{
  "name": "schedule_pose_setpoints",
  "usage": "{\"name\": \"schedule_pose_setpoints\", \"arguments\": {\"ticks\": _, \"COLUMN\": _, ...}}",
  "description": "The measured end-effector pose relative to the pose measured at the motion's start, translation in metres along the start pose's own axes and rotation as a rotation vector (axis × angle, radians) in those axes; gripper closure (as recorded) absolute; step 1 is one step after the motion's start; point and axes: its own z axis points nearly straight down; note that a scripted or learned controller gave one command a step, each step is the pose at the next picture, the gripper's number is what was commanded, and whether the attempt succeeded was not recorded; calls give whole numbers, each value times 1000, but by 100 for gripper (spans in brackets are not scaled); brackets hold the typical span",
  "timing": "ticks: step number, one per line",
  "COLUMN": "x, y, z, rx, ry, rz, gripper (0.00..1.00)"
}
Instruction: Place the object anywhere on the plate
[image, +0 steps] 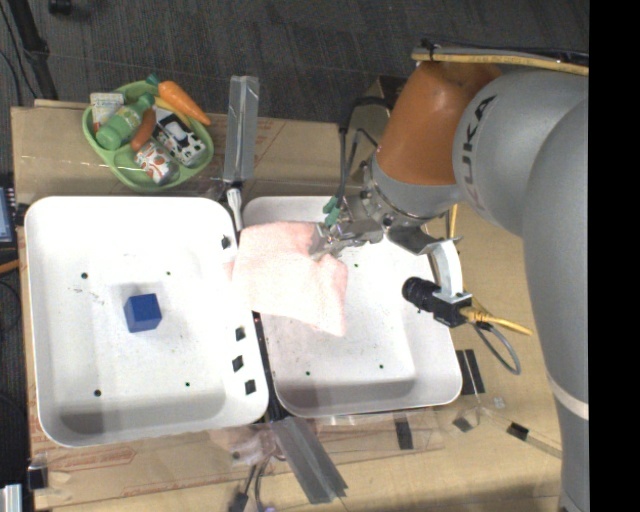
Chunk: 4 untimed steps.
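A pale pink cloth (290, 278) hangs in the left part of the right bin (400, 370), and its left edge reaches over the divider between the bins. My gripper (333, 237) sits at the cloth's upper right corner, shut on that corner, which is bunched between the fingers. The cloth looks lifted there and droops down and to the left. A blue cube (143, 311) lies in the left bin (60, 250), well apart from the gripper.
A green bowl (120, 170) with toy food, including a carrot, stands on the bench behind the left bin. A black fitting with a yellow cable (440, 300) sits on the arm over the right bin's right side.
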Motion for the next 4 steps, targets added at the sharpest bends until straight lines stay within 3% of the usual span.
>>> {"name": "schedule_pose_setpoints", "arguments": {"ticks": 1, "x": 2, "y": 0, "z": 29, "rx": -2, "ry": -2, "rz": -9, "gripper": 100}}
{"name": "schedule_pose_setpoints", "arguments": {"ticks": 4, "x": 141, "y": 23, "z": 12, "rx": -6, "ry": -8, "rz": -1224, "gripper": 100}}
